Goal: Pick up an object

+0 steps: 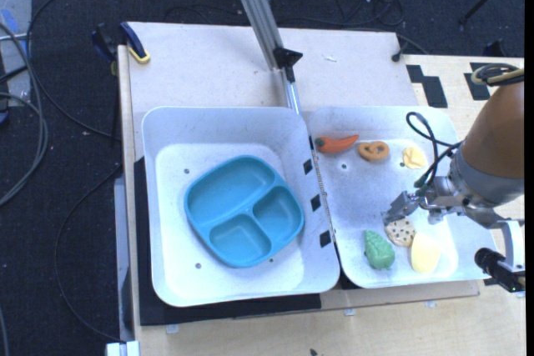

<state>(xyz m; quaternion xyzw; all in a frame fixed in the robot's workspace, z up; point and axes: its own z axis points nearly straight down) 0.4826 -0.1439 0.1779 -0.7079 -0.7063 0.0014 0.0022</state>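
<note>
**Over the right bin, pincer sitting next to the cookie**

Over on the left, the left shallow white bin [167,179] has just a blue three-compartment plastic tray [243,210] lying in it, tilted a bit in the view.

Moving right, the right shallow white bin [350,188] has all the small stuff. Near its far edge there's an orange carrot-shaped toy [337,143], then a brown pretzel-shaped piece [374,150] just beside it, then a small pale yellow lump [413,157]. Near the front edge sit a green bumpy toy [379,250], a tan cookie with dark spots [401,233] just beside it, and a pale yellow rounded piece [425,253] to the right of those.

My pincer [404,208] is low over that bin, right at the far side of the cookie. Honestly can't tell how wide the tips are or whether anything is between them; it's too small and dark there. My grey-and-orange arm [496,146] comes in from the right edge.
</note>
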